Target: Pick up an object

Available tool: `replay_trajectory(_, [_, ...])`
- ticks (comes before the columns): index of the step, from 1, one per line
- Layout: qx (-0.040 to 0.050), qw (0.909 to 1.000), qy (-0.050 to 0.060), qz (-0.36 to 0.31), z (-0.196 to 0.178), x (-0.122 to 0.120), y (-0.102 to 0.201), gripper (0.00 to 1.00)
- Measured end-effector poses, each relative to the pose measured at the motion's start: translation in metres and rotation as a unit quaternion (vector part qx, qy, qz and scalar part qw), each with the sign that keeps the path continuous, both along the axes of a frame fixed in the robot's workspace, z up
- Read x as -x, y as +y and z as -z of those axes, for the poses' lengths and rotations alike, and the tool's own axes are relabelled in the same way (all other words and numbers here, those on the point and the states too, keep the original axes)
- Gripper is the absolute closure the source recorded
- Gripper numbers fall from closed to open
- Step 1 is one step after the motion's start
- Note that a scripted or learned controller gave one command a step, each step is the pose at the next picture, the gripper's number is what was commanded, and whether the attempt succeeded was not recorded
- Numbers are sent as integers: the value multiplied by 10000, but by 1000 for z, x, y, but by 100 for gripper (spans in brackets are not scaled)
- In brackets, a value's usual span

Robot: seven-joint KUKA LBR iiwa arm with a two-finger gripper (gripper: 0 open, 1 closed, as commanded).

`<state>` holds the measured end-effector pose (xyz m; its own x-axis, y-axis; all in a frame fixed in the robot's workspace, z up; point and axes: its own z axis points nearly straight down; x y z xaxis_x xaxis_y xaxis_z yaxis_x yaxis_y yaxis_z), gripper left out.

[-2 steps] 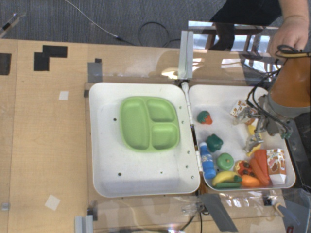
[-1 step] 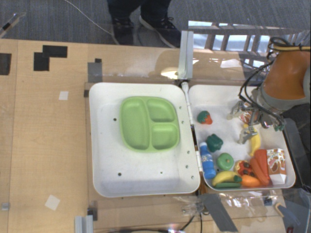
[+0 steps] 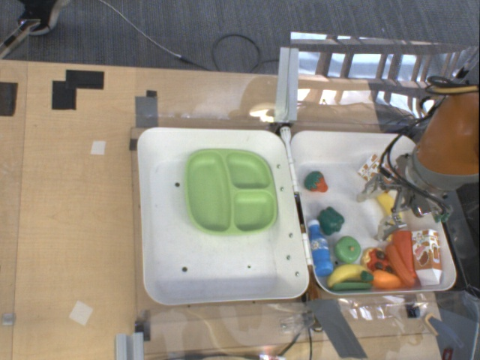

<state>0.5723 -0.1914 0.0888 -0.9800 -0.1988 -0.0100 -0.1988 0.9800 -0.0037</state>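
Observation:
The right white bin (image 3: 341, 147) holds several toy foods: a strawberry (image 3: 316, 181), a dark green vegetable (image 3: 331, 219), a blue bottle (image 3: 320, 250), a green apple (image 3: 347, 248), a banana (image 3: 346, 275), a carrot (image 3: 401, 255) and a small yellow piece (image 3: 386, 199). My gripper (image 3: 380, 209) hangs low over the bin's right side under the orange band (image 3: 450, 133). It is open. Its fingers (image 3: 370, 192) stand apart on either side of the yellow piece, just above the carrot. I cannot tell whether they touch the yellow piece.
The left white bin (image 3: 161, 276) holds a green divided plate (image 3: 229, 191). Printed packets lie at the right bin's far side (image 3: 369, 167) and right edge (image 3: 426, 247). A metal frame (image 3: 360, 58) stands behind the right bin.

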Motion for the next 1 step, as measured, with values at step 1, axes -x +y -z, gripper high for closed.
replay_trajectory(1, [12,10000,-80,-14,-16,-6,1,100])
